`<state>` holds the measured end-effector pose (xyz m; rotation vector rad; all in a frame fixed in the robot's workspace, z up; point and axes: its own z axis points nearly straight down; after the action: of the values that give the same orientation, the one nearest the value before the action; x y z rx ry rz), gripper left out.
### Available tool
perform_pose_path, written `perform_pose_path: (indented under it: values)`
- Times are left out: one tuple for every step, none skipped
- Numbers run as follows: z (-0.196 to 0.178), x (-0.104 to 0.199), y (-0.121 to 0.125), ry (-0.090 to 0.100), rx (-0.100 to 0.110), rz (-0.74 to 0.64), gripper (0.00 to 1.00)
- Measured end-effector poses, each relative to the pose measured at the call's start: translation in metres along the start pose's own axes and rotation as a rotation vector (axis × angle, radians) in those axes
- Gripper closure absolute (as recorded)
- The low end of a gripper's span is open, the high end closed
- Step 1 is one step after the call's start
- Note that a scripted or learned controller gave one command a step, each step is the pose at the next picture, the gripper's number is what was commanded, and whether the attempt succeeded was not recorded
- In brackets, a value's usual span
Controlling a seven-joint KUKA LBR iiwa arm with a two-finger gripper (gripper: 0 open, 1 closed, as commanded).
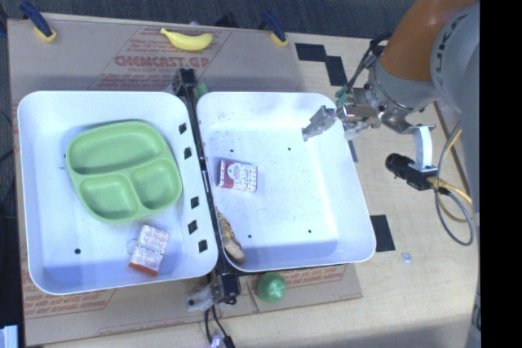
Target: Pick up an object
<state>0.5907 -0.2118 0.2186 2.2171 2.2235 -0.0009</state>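
The gripper point(320, 123) hung over the right bin point(326, 208), close to its far right corner, and whether it was released or clenched could not be told at that size; nothing showed in its grasp. The likeliest thing to pick, a small red and white carton point(236, 174), lay flat on the bin floor down and to the left of the gripper, well apart from it, its long axis running roughly left to right with a slight tilt. In my judgement the coming move turned on that offset: the arm would have to travel left and toward the near edge, then descend. Further the same way, against the bin's near left wall, lay a pale, lumpy object point(229, 240), too small to name. Beyond the divider, the left bin point(41, 175) held a smooth green sectioned tray point(124, 169) and a second small carton point(149, 248), both farther from the gripper
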Motion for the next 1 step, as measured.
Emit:
perform_pose_path:
  values:
    - [0.1284, 0.0028, 0.0502, 0.003, 0.005, -0.004, 0.00]
